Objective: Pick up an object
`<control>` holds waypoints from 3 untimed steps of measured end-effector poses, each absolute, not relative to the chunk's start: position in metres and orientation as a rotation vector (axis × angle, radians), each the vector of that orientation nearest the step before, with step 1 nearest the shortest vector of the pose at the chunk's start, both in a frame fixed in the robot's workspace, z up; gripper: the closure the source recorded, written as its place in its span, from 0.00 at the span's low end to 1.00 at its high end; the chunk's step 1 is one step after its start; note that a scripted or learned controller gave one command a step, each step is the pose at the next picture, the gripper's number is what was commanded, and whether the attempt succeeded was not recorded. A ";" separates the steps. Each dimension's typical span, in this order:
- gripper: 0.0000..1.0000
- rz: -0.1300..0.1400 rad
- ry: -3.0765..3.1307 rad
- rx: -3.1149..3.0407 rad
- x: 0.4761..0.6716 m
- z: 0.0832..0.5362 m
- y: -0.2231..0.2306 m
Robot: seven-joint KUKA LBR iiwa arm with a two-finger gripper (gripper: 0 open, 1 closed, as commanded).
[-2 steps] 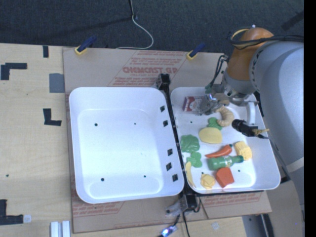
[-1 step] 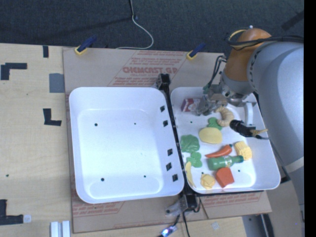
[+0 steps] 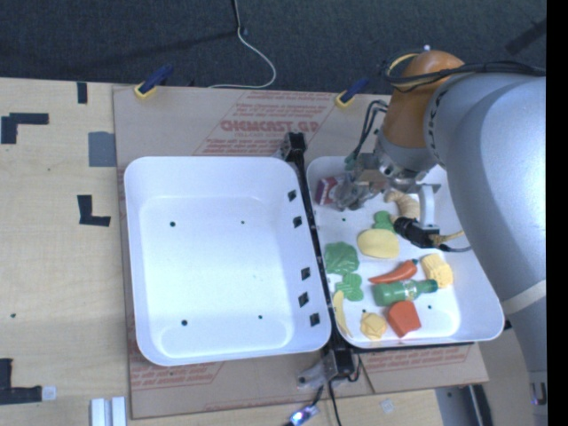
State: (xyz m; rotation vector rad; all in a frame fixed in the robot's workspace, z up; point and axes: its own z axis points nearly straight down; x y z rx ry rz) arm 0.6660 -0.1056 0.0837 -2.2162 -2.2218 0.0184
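The hand (image 3: 349,193) is lowered into the right bin (image 3: 475,322) beside a red-and-white packet (image 3: 327,190); whether it is open cannot be told. Toy food (image 3: 379,243) is scattered nearby.

The grey arm (image 3: 497,176) comes in from the right of the camera view, its broad rounded link filling that side. The orange band (image 3: 415,105) sits above the wrist, which points steeply downward. Below it the gripper (image 3: 353,193) hangs low near the upper left corner of the right-hand bin, its dark metal parts bunched together.
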 end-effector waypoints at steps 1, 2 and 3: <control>1.00 0.004 -2.221 -2.222 0.668 0.084 -0.125; 1.00 0.004 -2.221 -2.220 0.657 0.084 -0.115; 1.00 0.005 -2.220 -2.221 0.629 0.101 -0.122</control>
